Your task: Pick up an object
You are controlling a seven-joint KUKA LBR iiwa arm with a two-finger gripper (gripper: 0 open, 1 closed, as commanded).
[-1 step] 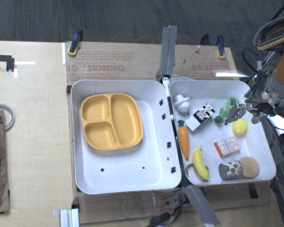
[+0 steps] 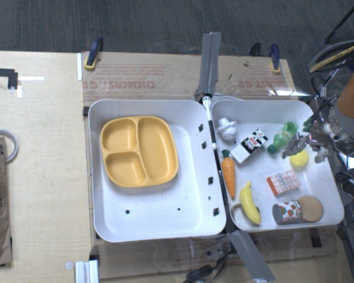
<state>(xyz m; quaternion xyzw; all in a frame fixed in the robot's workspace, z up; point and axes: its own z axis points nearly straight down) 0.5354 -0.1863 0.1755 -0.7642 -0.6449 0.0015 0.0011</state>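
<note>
My gripper hangs at the right side of the right bin, its fingers spread apart with nothing held between them. Just below it lies a small yellow lemon-like object. A green toy sits to its left. Further left are a black-and-white cow-patterned box and a small white toy. An orange carrot and a banana lie near the bin's left wall. At the front are an orange-red packet, a small can and a tan disc.
The left bin holds a yellow divided plate. A grey divider bar runs between the bins at the back. Cardboard with blue clamps lies behind the bins. Cables and the arm crowd the right edge.
</note>
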